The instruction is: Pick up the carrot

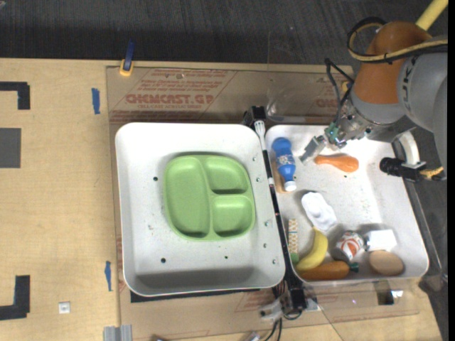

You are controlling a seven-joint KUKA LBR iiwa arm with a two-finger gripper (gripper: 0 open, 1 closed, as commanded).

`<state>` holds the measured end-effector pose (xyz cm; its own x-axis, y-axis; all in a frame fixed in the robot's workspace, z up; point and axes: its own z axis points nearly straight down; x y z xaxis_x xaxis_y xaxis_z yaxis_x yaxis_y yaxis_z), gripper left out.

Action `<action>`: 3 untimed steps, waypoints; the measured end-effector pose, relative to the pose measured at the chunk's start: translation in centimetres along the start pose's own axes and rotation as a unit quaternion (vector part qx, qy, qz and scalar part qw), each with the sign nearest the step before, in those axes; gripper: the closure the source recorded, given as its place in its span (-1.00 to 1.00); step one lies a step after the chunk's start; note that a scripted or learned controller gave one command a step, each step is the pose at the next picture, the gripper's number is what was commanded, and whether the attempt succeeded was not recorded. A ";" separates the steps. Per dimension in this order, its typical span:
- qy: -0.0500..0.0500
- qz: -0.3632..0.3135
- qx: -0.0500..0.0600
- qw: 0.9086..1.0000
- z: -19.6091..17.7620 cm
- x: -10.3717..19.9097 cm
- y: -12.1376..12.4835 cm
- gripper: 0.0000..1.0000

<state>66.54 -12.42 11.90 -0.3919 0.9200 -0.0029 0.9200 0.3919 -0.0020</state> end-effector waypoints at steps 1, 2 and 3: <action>0.001 0.017 -0.001 1.000 3.1 -5.2 -2.6 -1.00; 0.002 0.062 -0.001 0.998 3.2 -6.4 -4.5 -1.00; 0.003 0.209 0.005 0.978 3.2 -5.9 -2.4 -1.00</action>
<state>66.60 -18.78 8.69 0.0194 0.9998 -0.0005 0.9997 -0.0194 -0.0112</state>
